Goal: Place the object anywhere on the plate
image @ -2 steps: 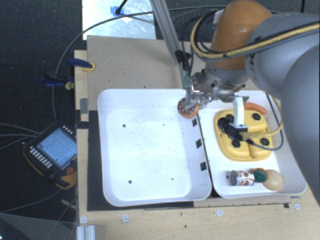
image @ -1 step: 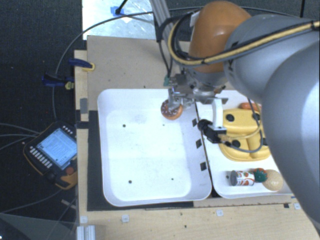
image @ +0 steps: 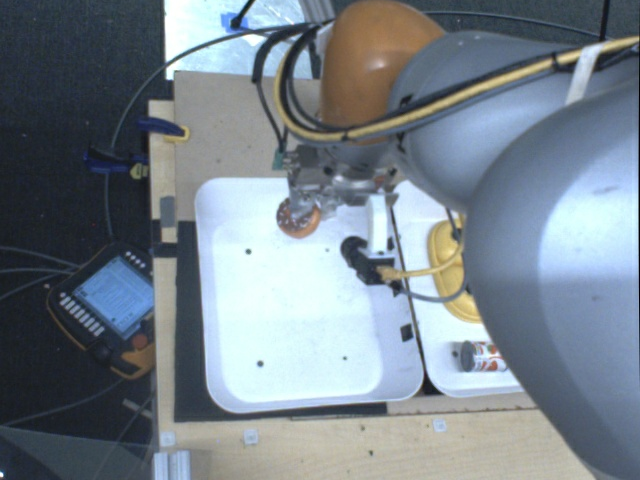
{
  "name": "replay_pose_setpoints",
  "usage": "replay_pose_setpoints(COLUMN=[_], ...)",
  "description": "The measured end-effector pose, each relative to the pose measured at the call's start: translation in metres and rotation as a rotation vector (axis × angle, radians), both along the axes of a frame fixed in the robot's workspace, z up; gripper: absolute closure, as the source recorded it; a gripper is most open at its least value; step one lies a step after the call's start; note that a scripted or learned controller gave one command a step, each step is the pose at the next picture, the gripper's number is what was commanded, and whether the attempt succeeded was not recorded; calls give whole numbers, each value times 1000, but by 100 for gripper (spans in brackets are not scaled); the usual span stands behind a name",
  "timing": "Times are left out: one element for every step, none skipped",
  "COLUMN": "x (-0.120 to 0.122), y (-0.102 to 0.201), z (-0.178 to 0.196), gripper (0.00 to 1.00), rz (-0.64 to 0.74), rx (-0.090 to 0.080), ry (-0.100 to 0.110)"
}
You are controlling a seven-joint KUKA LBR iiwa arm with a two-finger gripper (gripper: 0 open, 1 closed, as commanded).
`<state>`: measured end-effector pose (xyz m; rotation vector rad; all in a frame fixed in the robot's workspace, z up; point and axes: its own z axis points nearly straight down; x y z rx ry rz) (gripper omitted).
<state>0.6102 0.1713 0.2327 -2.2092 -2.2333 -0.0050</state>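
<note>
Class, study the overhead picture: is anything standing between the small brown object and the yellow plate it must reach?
Yes. The brown object sits in the left bin, the yellow plate in the right bin; both bins' adjoining rims and the arm lie between.

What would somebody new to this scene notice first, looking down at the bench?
The big grey arm with its orange band sweeps in from the right and covers much of the right bin. Beneath its wrist, a small round brown object sits near the top of the left white bin. A yellow plate peeks out in the right bin, with a small can below it.
</note>
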Motion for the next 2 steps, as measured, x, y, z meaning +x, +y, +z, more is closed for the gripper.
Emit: replay_pose_setpoints(x=[13,13], y=[35,33], z=[-1,-1], gripper=[100,0], rz=[-3,-5], rx=[0,-2], ry=[-1,1])
